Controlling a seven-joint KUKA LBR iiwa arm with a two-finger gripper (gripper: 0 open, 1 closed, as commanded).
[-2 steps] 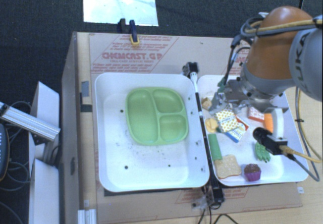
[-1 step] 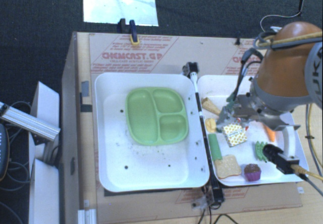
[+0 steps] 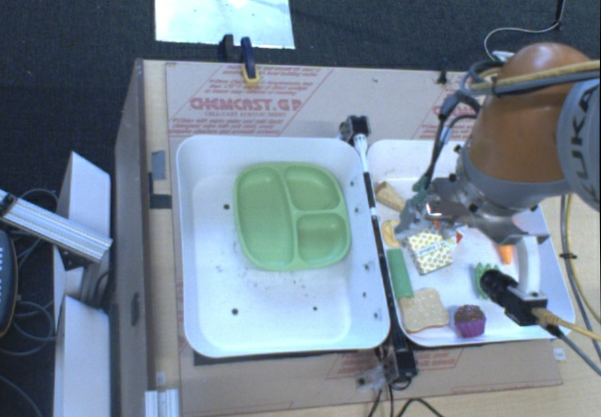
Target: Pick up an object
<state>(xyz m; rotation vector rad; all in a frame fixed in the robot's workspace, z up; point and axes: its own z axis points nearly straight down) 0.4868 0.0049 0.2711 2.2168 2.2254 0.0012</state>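
Note:
My gripper [image 3: 424, 218] hangs low over the right bin [image 3: 554, 307], under the big orange and grey wrist. Just below and touching it in the picture lies a yellow and white patterned block [image 3: 431, 254]. Around it are a tan bread piece [image 3: 389, 194], a yellow slice [image 3: 389, 235], a green stick [image 3: 401, 272], a brown cracker [image 3: 424, 309] and a purple cupcake [image 3: 470, 319]. A small green item [image 3: 482, 270] and an orange bit [image 3: 506, 254] peek out by the arm.
The left bin [image 3: 211, 312] bears a green divided plate [image 3: 289, 216]. A black rail [image 3: 371, 218] runs between the two bins. The arm covers the right bin's far right part.

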